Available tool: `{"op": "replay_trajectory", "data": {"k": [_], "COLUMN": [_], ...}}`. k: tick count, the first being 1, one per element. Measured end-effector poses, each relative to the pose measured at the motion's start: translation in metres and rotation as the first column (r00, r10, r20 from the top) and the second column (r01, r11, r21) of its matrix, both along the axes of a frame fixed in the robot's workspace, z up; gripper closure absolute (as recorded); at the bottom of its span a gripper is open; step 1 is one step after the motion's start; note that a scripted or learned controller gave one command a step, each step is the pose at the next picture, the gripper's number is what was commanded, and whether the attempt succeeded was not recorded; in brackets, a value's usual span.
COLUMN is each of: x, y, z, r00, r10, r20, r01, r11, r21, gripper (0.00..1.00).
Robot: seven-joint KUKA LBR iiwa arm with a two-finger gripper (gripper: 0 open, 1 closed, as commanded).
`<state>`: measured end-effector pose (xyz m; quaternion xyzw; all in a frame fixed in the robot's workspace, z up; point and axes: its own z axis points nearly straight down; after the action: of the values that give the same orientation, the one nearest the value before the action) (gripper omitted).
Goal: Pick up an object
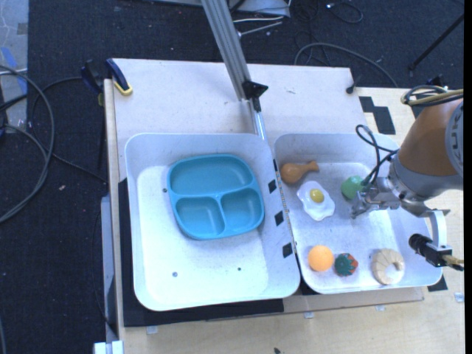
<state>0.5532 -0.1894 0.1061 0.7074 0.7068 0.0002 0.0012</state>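
- The gripper [359, 201] hangs low in the right bin [335, 144]; whether it grips anything cannot be told.
- A green ball [351, 186] lies touching it, on its far-left side.
- A fried egg [316, 200] lies just left of it.
- An orange ball [320, 258] lies nearer the camera.

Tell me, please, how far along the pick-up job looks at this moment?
Nothing looks picked yet. The gripper sits low in the right bin, beside the green object; whether it grips it is unclear. The fried egg, drumstick, orange ball, green-and-red piece and pastry lie on the bin floor. Left: a secure grasp and lift.
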Motion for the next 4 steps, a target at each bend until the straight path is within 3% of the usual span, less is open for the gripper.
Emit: {"op": "replay_trajectory", "data": {"k": [3, 4], "x": [-0.017, -0.004], "y": [-0.017, 0.031], "z": [0.152, 0.145], "r00": [1.000, 1.000], "r10": [0.001, 0.008], "r20": [0.004, -0.002], "r01": [-0.001, -0.008], "r11": [1.000, 1.000], "r21": [-0.002, 0.002], "gripper": [1.00, 1.00]}}
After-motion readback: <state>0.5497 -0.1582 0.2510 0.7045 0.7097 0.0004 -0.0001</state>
